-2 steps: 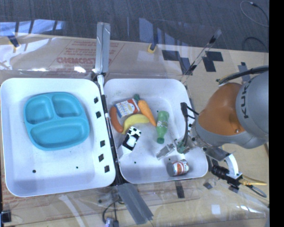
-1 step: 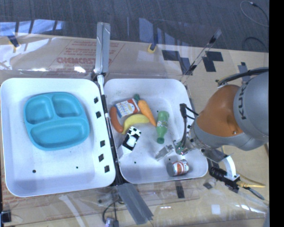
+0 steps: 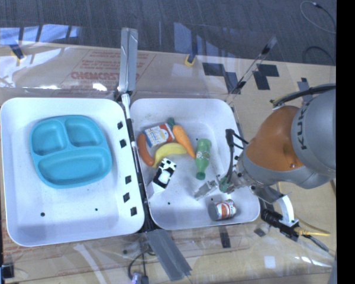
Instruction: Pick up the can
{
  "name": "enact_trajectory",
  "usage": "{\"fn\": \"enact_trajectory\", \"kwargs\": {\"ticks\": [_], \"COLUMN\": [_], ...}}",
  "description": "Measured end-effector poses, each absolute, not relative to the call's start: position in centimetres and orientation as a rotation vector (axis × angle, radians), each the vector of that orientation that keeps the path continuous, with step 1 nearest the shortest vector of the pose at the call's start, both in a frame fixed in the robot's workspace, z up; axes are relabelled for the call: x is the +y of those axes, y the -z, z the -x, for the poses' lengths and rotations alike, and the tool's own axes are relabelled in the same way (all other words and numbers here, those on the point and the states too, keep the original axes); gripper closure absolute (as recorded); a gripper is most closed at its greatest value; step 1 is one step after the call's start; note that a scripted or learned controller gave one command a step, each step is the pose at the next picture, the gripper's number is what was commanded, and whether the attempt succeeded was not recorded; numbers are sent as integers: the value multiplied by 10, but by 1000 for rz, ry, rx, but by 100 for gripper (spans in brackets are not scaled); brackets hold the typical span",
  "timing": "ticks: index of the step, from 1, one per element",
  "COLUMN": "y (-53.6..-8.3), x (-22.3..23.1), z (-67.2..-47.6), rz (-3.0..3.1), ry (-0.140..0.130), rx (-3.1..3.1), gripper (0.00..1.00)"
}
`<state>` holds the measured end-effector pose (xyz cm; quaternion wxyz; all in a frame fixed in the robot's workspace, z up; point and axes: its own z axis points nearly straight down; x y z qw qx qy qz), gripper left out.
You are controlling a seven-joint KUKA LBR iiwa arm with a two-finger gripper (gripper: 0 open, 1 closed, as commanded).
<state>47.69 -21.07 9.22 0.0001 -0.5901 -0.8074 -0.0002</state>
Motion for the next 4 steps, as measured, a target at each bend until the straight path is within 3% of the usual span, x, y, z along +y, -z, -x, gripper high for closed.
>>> {"fn": "enact_trajectory", "kwargs": {"ticks": [4], "y": [-92], "x": [-211], "z": [-477], "rz": [1949], "ry": [0], "rx": [-2467], "gripper": [0]}}
